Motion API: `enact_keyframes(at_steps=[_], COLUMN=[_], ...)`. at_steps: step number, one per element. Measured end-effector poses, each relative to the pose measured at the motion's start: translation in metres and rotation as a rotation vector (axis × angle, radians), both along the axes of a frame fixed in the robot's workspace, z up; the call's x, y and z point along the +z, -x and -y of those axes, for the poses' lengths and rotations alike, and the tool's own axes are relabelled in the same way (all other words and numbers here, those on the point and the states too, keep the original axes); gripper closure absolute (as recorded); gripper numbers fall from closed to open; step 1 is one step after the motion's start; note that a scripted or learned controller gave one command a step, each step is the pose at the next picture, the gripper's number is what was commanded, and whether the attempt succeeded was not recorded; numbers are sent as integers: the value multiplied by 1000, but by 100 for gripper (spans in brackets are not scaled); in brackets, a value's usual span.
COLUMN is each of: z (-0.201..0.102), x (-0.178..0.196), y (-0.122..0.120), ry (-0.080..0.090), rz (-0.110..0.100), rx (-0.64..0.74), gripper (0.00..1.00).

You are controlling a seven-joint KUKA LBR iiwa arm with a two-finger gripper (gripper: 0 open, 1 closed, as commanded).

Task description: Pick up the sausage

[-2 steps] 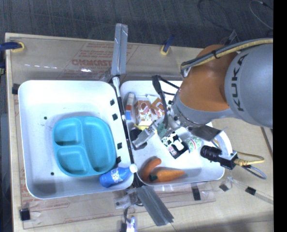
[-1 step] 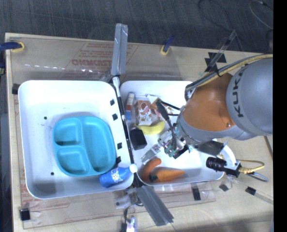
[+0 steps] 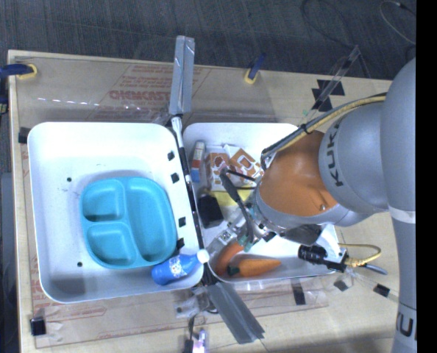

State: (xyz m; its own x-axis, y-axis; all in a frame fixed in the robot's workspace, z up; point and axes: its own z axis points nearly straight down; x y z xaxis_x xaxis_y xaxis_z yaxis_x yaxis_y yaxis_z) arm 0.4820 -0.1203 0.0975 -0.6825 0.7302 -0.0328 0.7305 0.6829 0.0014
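One sausage [image 3: 229, 254] just below gripper [image 3: 242, 235].

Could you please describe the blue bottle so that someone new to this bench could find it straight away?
Start at the left white bin, which holds a blue divided tray. At that bin's near right corner, just below the tray, lies the blue bottle with a white cap. It is smaller and a darker blue than the tray.

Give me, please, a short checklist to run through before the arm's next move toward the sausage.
1. Sausage located, near the right bin's front edge: ok.
2. Gripper over the sausage: ok, it sits just above it.
3. Sausage between the fingers: cannot tell.
4. Carrot apart from the sausage: not ok, it lies right against it.
5. Blue bottle out of the way: ok, it lies in the left bin.
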Motion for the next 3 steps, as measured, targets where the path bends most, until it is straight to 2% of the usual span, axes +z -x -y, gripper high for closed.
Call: enact_keyframes(at_steps=[1,2,3], z=[-6,-16,-16], x=[6,177,177], y=[1,2,3], ry=[-11,-14,-14], rz=[-10,-23,-23], rx=[9,437,436], gripper=[100,100,0])
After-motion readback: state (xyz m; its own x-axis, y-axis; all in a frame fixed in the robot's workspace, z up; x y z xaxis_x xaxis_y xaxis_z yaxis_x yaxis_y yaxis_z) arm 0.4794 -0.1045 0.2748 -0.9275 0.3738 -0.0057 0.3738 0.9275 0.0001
